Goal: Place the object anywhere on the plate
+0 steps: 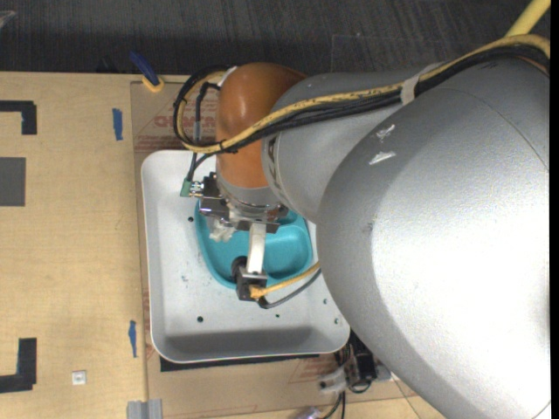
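Grey arm (437,208) over white bin (170,312), masking teal plate (293,247).

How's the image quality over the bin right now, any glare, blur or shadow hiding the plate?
Camera view: lighting is even and soft, no harsh glare; the white bin is bright but not washed out. The teal plate is sharp yet largely covered by the arm; the gripper casts little shadow. The near grey arm housing looks soft-focused.

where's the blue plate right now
In the camera view the blue plate lies inside the white bin, toward its upper right, directly under the tool and partly hidden by the grey arm.
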Motion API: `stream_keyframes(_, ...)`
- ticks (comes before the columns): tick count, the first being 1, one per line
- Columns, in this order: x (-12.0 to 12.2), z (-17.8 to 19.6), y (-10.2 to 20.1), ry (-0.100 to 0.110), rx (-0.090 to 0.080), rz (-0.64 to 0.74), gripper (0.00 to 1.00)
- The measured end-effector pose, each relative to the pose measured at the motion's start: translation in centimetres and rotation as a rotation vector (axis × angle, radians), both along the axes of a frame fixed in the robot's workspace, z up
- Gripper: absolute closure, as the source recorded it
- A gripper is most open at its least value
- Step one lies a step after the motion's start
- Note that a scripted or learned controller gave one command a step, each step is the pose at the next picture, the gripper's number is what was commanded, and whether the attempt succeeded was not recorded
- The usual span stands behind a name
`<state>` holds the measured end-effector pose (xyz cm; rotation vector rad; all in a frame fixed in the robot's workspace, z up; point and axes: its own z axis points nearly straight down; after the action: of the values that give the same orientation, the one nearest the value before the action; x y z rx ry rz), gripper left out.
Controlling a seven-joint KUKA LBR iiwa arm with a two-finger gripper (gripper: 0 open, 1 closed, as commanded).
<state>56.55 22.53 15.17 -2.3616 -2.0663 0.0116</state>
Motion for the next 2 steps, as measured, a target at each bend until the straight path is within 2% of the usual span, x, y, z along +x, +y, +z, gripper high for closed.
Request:
stream_keyframes(1, -1.8, -1.1, 0.0, -0.002, 0.003, 0.275, 1.00)
stream_keyframes(2, -1.8, -0.1, 0.0, -0.004, 0.004, 0.274, 1.00)
